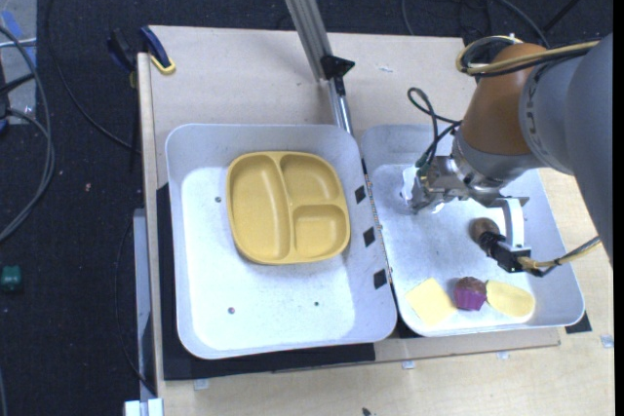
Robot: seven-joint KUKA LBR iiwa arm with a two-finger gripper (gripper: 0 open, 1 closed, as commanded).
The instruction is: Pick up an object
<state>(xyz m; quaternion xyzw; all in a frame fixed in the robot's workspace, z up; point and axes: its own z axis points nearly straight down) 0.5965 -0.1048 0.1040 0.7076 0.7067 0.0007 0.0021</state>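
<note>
On the bench's right bin, my gripper hovers above bare floor, its grip state unclear, with a purple object nearby.

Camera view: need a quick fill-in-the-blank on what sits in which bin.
1. The yellow divided tray lies in the ____ bin.
2. The purple object sits between two flat ____ pieces.
3. The tray has ____ compartments.
4. The end effector hangs over the ____ bin.

Missing words: left; yellow; three; right
</note>
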